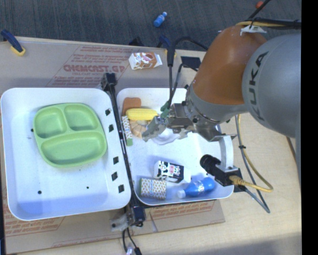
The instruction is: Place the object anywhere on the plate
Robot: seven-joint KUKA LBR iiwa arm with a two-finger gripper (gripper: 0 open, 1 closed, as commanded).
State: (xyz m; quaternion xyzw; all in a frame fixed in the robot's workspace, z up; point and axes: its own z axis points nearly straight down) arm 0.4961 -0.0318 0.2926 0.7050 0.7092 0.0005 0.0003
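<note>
Your claw (154, 127) hangs low in the right bin (222, 193), grip unreadable, corn (141, 113) just up-left of it, so you're at the pick; next, carry it left to the plate (69, 133).

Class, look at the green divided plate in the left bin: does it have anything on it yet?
Nothing on it. The green plate shows three bare compartments.

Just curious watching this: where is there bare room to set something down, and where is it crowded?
The green plate has three bare compartments, with white floor of the left bin around it. The right bin is crowded: corn, carton, blue bottle.
</note>
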